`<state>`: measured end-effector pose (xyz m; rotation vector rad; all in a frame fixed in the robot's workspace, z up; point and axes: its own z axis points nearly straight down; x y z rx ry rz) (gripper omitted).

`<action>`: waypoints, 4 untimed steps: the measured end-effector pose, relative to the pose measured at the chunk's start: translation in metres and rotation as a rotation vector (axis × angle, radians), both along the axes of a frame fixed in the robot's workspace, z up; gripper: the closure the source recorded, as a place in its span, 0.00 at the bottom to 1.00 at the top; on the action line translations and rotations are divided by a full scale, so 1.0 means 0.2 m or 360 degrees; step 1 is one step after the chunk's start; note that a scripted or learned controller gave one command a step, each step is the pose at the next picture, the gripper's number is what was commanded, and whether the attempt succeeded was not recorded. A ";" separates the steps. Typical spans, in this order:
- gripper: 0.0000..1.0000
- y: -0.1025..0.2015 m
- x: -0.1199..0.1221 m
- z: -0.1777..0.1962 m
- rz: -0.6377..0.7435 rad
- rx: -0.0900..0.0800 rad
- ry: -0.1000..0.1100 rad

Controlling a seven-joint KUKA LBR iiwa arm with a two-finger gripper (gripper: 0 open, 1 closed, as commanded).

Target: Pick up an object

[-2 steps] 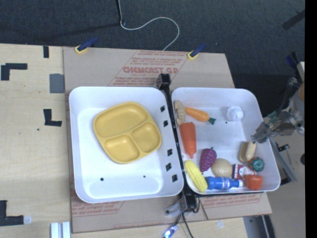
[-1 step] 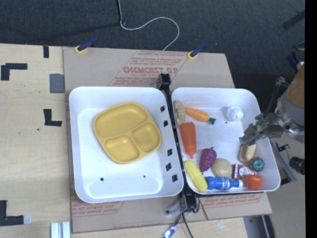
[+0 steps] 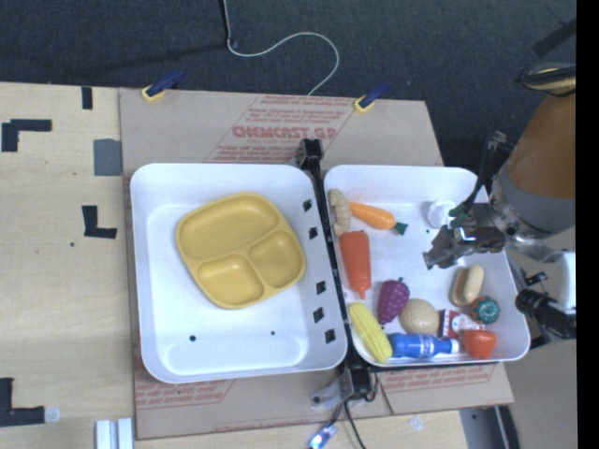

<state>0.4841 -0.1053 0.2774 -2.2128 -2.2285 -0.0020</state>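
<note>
toys heaped in the right bin (image 3: 412, 178), no single one picked out yet. gripper (image 3: 447, 249) low over that bin's right half, dark fingers aimed left and down; jaw state hard to read from this angle, cannot tell, nothing visibly pinched between them. just right of the jaws and a little below: a tan bread roll (image 3: 467, 284), close but apart from the fingertips. above the jaws, toward the far wall: a small white piece (image 3: 436, 213). left of the jaws: a small orange carrot (image 3: 372, 216) with a green tip, a pale ginger root (image 3: 339, 210) by the divider, and a larger orange carrot (image 3: 356, 261) lying lengthwise. below left of the jaws: purple grapes (image 3: 392, 298), a beige potato (image 3: 419, 317) touching them, a yellow corn cob (image 3: 370, 331). along the near wall, below the jaws: a blue and white bottle (image 3: 421, 347), a red and white can (image 3: 458, 324), a red tomato (image 3: 479, 343) and a dark green round piece (image 3: 487, 311). well left of the jaws, in the left bin (image 3: 159, 344): a yellow divided plate (image 3: 241, 249) lying flat. both bins on a cardboard sheet (image 3: 281, 124).
</note>
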 end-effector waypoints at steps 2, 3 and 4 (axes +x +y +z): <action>1.00 0.43 0.00 0.02 0.0000 0.0000 0.0002; 1.00 0.51 0.00 0.29 -0.0005 -0.0002 -0.0005; 1.00 0.54 0.00 0.34 -0.0008 -0.0003 0.0001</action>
